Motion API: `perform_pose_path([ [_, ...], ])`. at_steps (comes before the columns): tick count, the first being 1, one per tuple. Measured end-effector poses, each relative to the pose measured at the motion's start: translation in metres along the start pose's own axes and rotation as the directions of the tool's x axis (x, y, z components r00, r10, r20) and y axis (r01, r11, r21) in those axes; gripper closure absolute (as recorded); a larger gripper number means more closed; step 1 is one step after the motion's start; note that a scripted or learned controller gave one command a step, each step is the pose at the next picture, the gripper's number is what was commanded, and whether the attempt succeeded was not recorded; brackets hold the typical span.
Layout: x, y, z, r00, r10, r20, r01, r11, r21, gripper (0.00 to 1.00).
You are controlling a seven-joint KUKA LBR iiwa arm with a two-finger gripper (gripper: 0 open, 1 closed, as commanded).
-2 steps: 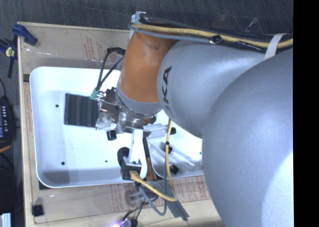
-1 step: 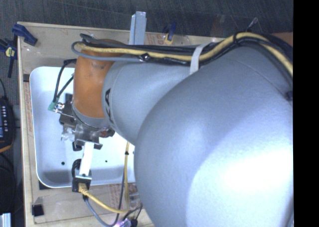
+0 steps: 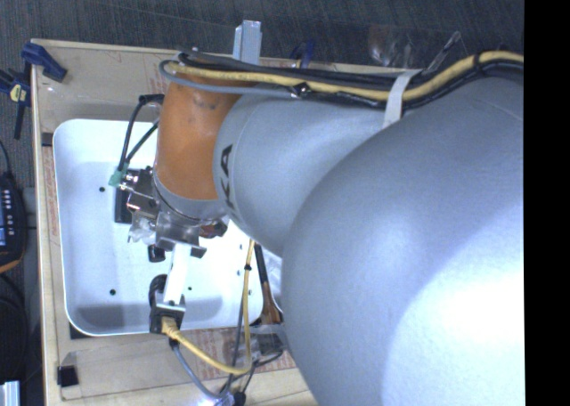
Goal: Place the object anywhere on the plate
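One white bin [image 3: 89,217] at frame left lies beneath my gripper [image 3: 165,239]; I cannot tell its grip or spot object or plate, so searching comes next.

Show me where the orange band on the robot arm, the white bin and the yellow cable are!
orange band [image 3: 189,142]: camera view, on the middle of its curved orange side.
white bin [image 3: 89,217]: camera view, on its bare white floor left of the arm.
yellow cable [image 3: 267,81]: camera view, on the stretch running along the arm's top.
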State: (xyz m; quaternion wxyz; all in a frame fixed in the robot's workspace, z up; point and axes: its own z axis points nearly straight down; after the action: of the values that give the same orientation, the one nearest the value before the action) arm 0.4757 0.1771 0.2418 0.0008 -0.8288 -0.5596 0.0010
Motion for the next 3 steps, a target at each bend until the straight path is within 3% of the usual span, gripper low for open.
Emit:
perform_pose_path([
  [1, -0.070, 0.046, 0.052, 0.967, 0.253, 0.004, -0.253, 0.967, 0.005, 1.00],
  [2, -0.015, 0.039, 0.073, 0.868, 0.497, 0.003, -0.497, 0.868, 0.003, 1.00],
  [3, -0.075, 0.086, -0.016, 0.850, 0.528, -0.002, -0.528, 0.850, 0.001, 1.00],
])
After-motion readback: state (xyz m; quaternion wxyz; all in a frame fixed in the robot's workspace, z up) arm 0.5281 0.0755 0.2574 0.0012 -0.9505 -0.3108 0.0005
